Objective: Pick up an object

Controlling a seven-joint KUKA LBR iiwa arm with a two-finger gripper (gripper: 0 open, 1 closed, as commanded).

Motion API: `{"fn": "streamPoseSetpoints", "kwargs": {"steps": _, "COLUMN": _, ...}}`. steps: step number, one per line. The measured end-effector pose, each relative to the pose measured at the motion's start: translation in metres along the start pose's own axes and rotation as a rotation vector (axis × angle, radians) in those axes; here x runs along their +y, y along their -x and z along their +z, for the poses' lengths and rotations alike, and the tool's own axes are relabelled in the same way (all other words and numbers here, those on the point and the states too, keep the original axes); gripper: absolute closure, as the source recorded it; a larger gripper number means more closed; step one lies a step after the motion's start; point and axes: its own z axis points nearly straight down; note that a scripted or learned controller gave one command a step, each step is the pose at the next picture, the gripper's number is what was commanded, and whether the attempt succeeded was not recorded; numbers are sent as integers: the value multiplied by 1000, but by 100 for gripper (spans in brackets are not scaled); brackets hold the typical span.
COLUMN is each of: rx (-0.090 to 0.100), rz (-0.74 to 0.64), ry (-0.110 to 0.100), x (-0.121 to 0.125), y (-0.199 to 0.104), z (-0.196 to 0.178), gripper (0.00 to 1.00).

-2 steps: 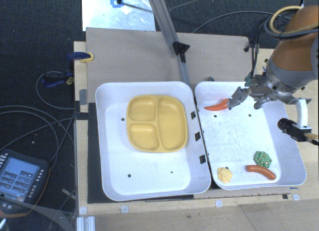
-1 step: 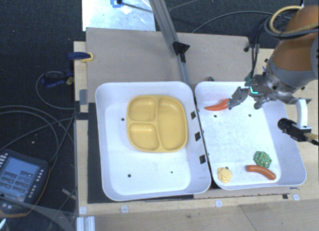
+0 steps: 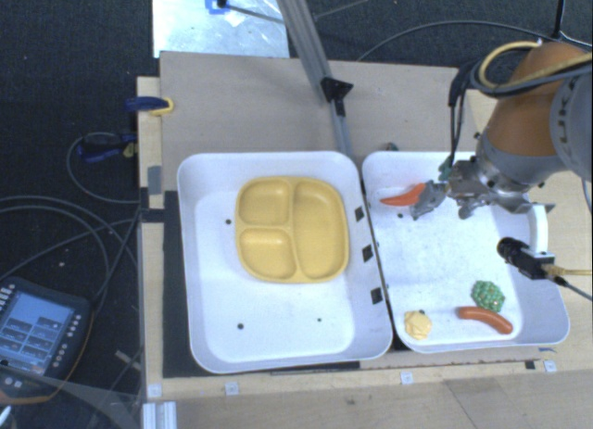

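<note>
Yellow toy (image 3: 418,325), sausage (image 3: 485,319) near front; no readable writing; tool (image 3: 428,199) beside carrot (image 3: 401,198).

A tan tabletop (image 3: 250,103) stands on dark carpet (image 3: 65,38). Black cables (image 3: 88,200) trail across the floor past a pendant (image 3: 32,325), and a bright patch (image 3: 199,1) lies beyond.

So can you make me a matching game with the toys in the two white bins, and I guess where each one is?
Things:
1. yellow plastic divided plate
2. orange carrot-shaped toy
3. green bumpy broccoli toy
4. pale yellow lumpy toy

Places:
A. right bin, near left corner
B. left bin, middle
C. right bin, far left, beside the hand
D. right bin, just above the orange sausage-shaped toy

Pairs: 1-B, 2-C, 3-D, 4-A
</note>
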Motion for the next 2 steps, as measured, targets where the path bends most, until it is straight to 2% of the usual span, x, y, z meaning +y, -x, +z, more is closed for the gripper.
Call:
{"fn": "streamPoseSetpoints", "kwargs": {"steps": 1, "rx": 1, "rz": -1, "ry": -1, "x": 0, "y": -6, "z": 61, "gripper": 0}}
{"fn": "streamPoseSetpoints", "kwargs": {"steps": 2, "rx": 0, "rz": -1, "ry": 2, "x": 0, "y": -6, "z": 92, "gripper": 0}}
